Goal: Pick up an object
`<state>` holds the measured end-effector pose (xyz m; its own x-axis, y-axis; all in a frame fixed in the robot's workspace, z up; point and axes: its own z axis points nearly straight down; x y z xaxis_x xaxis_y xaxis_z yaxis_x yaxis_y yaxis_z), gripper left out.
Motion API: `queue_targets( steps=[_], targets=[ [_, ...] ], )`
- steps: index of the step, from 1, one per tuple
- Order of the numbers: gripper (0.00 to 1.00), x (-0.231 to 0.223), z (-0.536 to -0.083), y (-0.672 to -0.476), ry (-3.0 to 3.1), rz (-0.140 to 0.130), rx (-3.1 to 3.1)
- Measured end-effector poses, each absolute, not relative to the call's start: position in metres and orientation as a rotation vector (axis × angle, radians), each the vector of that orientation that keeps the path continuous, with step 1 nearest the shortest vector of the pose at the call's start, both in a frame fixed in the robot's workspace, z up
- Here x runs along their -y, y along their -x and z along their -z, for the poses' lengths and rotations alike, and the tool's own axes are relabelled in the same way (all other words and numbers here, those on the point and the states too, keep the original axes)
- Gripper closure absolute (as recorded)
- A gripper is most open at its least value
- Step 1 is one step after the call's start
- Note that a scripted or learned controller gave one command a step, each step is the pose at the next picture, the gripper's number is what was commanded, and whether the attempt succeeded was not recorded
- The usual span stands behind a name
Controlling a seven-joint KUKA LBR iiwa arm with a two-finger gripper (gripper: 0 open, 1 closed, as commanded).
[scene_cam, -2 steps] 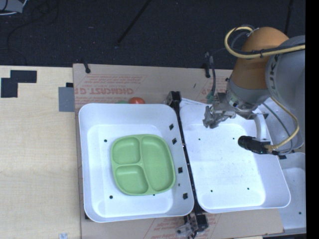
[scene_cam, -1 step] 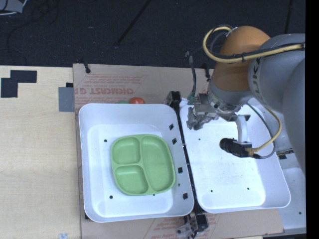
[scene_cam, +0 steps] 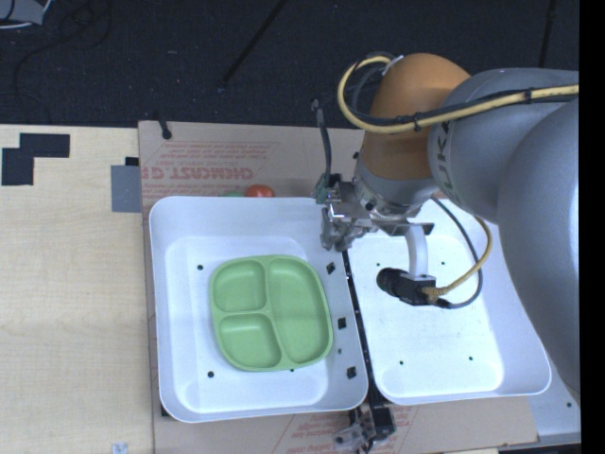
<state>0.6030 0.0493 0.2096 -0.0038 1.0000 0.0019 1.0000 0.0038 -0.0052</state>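
A light green plate [scene_cam: 271, 311] with three compartments lies flat in the middle of the left bin [scene_cam: 180, 253]. A small red-orange object [scene_cam: 259, 192] peeks over that bin's far rim, with a bit of green beside it. My gripper [scene_cam: 337, 227] hangs under the orange wrist band [scene_cam: 408, 112], low over the far end of the ridge where the two bins meet. It is up and to the right of the plate and apart from it. Nothing shows in its grasp.
The grey arm covers the upper right of the right bin [scene_cam: 454, 367]. A black connector [scene_cam: 405, 286] on a yellow cable hangs from the arm over that bin's floor. Cardboard [scene_cam: 217, 164] lies under both bins, and a wooden bench top [scene_cam: 66, 301] lies to the left.
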Motion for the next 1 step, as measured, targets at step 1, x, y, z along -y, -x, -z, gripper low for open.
queue_targets(
  steps=[1],
  targets=[
    [1.0,-0.1094,-0.2243,-0.5916,2.213,0.0,2.225]
  ],
)
